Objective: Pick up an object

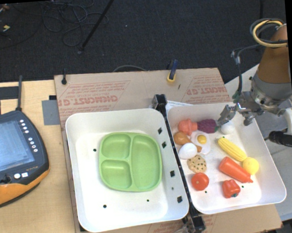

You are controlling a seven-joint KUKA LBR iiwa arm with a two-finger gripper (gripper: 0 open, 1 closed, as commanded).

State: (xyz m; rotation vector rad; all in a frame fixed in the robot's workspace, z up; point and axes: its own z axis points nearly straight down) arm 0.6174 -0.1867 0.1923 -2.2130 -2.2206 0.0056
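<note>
The right bin [270, 164] holds several toy foods: a yellow corn cob [231, 148], an orange carrot [234, 169], a lemon [251, 165], a red pepper [231, 187], a tomato [200, 181], a cookie [196, 163], a white egg [187, 150], a fried egg [202, 140], purple grapes [207, 126] and a pink piece [186, 126]. My gripper [236, 116] hangs over the bin's far right part, open, with nothing between its fingers. A small white piece [228, 128] lies just below its left finger.
The left bin [87, 194] holds a green divided plate [130, 161]. A teach pendant [12, 150] lies at the far left of the bench. A blue and yellow clamp [172, 71] sits on the cardboard behind the bins.
</note>
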